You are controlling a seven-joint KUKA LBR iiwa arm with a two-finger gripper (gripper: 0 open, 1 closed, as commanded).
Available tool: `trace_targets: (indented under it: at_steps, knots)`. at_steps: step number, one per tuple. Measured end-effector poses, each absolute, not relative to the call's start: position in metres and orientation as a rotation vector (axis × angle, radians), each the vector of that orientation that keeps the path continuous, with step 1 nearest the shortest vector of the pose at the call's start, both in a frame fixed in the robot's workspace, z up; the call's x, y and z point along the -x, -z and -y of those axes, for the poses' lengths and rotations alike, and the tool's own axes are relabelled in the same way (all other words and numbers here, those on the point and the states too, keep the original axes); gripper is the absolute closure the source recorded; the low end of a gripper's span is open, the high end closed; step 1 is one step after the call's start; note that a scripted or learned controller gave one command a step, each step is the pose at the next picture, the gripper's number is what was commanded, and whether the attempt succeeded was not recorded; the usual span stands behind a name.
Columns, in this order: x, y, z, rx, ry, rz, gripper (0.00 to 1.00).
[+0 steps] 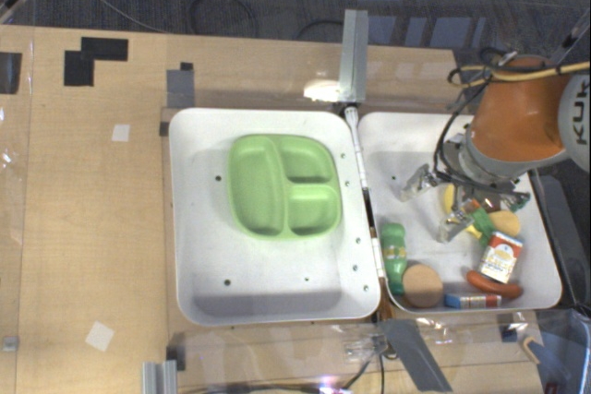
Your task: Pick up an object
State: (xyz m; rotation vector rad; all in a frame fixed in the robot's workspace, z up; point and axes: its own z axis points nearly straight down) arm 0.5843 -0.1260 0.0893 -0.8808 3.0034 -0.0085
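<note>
We see the pincer (441, 206) low in the right white plastic bin (388, 143), metal fingers splayed open, gripping nothing. Candidate objects cluster just beside it: yellow banana-shaped toy (450, 197), green plastic bottle (393, 248), white-and-red carton (500, 257). Green divided plate (282, 186) sits alone in the left bin (199, 226).
</note>
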Motion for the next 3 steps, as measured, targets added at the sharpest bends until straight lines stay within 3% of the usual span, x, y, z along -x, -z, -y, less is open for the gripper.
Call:
trace_targets:
  at_steps: [1,2,3]
  knots:
    - [-0.586,-0.089,0.129,0.669,0.007,-3.057,0.00]
    - [-0.566,-0.090,0.110,0.452,0.006,-3.094,0.00]
    - [-0.570,-0.104,0.109,0.458,0.010,-3.082,1.00]
